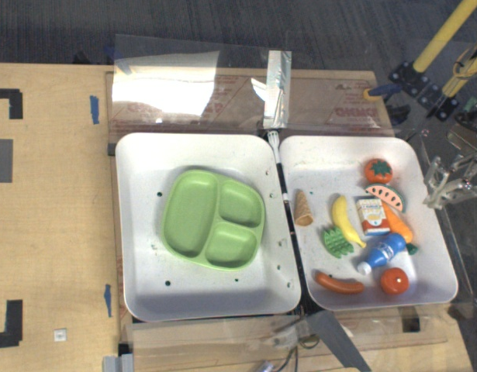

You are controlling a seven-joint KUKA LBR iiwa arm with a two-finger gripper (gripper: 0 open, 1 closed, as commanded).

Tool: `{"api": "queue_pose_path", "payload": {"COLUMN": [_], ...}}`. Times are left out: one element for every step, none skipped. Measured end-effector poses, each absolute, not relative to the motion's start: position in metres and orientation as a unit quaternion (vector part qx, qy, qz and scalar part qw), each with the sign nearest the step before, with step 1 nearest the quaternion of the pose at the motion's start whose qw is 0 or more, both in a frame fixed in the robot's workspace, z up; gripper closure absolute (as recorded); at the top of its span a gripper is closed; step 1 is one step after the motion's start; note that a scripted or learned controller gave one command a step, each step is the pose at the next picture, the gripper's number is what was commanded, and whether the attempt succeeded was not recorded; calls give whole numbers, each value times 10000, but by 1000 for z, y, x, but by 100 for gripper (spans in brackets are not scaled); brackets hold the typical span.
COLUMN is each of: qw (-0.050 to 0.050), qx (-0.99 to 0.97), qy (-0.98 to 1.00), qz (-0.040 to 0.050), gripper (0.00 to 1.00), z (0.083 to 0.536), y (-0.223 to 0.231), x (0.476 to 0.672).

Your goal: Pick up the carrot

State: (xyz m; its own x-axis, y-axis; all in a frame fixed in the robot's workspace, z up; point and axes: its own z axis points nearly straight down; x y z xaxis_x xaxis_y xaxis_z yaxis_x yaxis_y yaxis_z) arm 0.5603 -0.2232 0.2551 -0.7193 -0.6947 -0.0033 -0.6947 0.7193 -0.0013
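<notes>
Orange, your carrot (pixel 399 225) lies near the right bin's (pixel 436 208) right wall, touching the small box (pixel 372 214) and blue bottle (pixel 382 252); little room around it.

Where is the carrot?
The carrot lies in the right bin, near its right wall, beside the small box and above the blue bottle.

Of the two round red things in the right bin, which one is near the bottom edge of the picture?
The plain red ball, beside the blue bottle. The other, a tomato with a green top, sits higher up in the right bin.
</notes>
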Motion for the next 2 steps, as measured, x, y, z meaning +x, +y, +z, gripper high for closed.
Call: {"api": "queue_pose_path", "payload": {"qw": [41, 41], "qx": [-3814, -4088], "qy": [9244, 9126], "qz": [-5, -6], "gripper": [100, 100], "z": [231, 217], "y": [-221, -221], "x": [596, 660]}}
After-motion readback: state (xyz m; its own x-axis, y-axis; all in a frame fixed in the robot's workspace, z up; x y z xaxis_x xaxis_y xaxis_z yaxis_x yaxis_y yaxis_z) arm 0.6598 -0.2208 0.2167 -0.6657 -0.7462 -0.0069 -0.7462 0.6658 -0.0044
